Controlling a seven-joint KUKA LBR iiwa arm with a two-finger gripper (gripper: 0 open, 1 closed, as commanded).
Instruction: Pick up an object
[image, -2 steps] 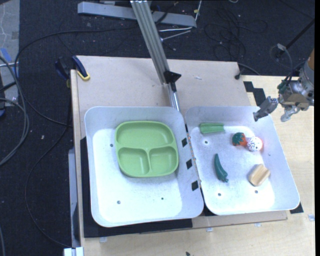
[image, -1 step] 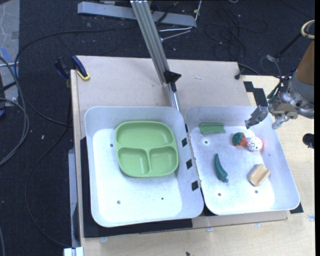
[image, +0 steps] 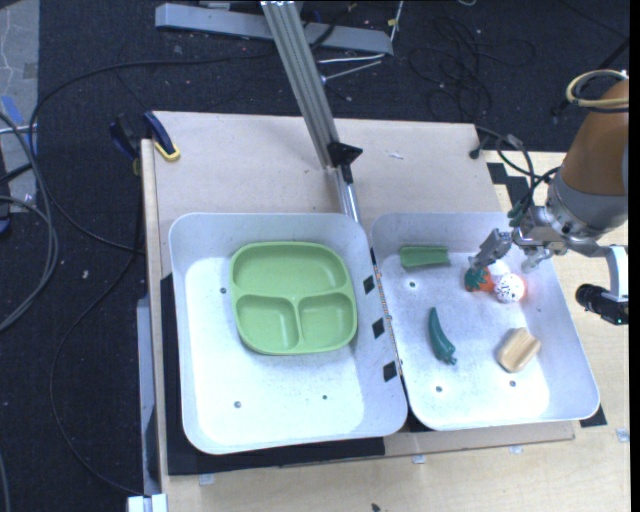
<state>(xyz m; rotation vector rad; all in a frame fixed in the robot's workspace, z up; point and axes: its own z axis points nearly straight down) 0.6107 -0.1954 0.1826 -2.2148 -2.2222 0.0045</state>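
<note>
Setting: dark floor strewn with black cables; a pale wooden bench (image: 260, 165) standing on it, crossed by a slanted metal rail (image: 310, 85) that runs down to the seam between the bins.

Camera view, item by item:

- Left bin (image: 210, 400), shallow, white. Contents: one light green divided plate (image: 294, 298) with three compartments, lying flat in the upper middle of the bin.
- Right bin (image: 560, 395), shallow, white, set edge to edge with the left bin. Contents, four pieces:
 - green flat wedge-shaped piece (image: 424, 257), near the bin's far left corner;
 - dark green slender curved piece (image: 440, 335), centre of the bin;
 - tan block (image: 517, 350), right of the curved piece and apart from it;
 - small orange and white toy (image: 498, 284), upper right area of the bin.
- Arm: grey with an orange section (image: 598, 150), entering from the right edge over the right bin.
- Gripper (image: 490, 262): lowered at the small orange and white toy, fingers spread apart, tips just above and beside the toy. The toy lies on the bin floor, not seen clamped between the fingers.
</note>
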